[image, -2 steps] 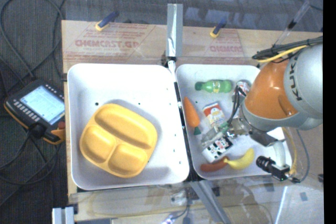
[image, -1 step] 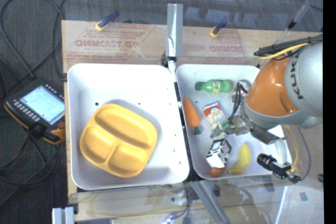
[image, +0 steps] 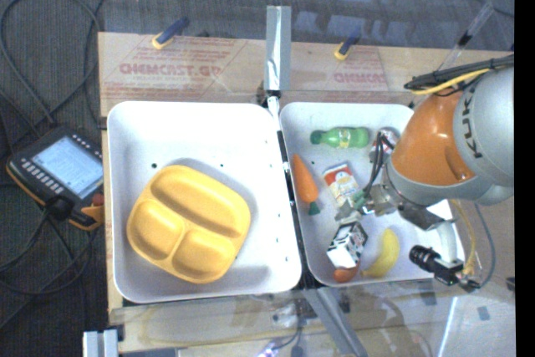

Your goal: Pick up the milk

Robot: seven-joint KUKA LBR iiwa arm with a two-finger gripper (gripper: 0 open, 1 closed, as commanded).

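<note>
A small white carton with black patches, the milk (image: 347,243), lies tilted in the right bin (image: 401,114), near its front wall. My gripper (image: 366,203) hangs low in that bin under the orange wrist band, just above and right of the milk in the view. It sits beside a red and white packet (image: 340,183). Nothing is visibly held in the gripper.
The right bin also holds a green bottle (image: 340,137) at the back, an orange carrot (image: 305,182) by the left wall, a yellow banana (image: 383,253) and a small red item (image: 344,272) next to the milk. A yellow divided tray (image: 189,221) lies in the left bin (image: 125,263).
</note>
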